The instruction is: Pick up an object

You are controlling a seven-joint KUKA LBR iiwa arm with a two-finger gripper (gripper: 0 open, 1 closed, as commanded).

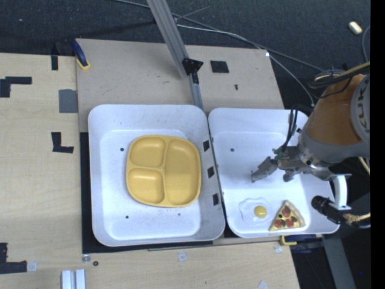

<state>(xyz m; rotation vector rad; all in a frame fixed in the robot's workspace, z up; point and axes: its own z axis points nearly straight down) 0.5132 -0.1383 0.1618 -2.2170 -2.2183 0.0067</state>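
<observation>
Objects available for picking are three, listed by size. Largest is the yellow divided plate (163, 171), lying flat in the middle of the left bin (102, 161) with three compartments facing up. Next is the toy fried egg (255, 210), flat on the floor of the right bin (240, 128) near its front wall. Smallest is the toy pizza slice (287, 216), just beside the egg on its right.

The gripper (264, 171) hangs over the centre of the right bin, behind the egg and slice and apart from both. Its fingers appear spread, with nothing between them.

Step in hand: approach, no grasp made. The next move likely calls for travel toward the front wall, alignment over the egg or slice, then descent. Both items are thin and flat, so a slipped grip is a risk.
</observation>
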